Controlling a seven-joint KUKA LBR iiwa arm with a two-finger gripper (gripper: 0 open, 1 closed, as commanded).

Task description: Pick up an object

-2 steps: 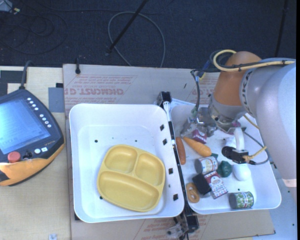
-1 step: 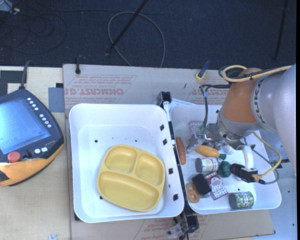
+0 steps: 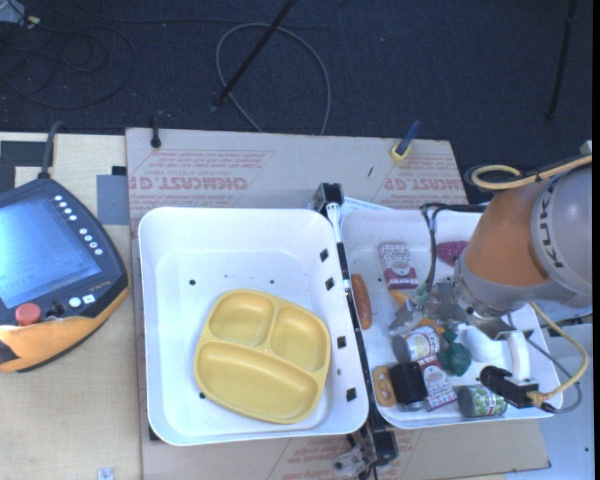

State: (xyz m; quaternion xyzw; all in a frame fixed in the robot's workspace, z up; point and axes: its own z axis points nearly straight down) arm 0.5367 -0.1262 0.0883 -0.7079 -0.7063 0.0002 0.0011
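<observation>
Objects for picking lie crowded in the right bin: a small can near the middle, a red-and-white packet toward the far wall, a hot dog along the left wall, a black block and a green-capped bottle at the near edge. The gripper hangs low over the heap, just above the can, with the arm's orange band behind it; whether the pincer stands apart or together I cannot tell, since the wrist hides it. The likely trouble is the crowding: things touch one another, so closing could catch two at once, pinch an edge that slips free, or shove the can aside. The left bin holds a yellow divided plate, well apart
</observation>
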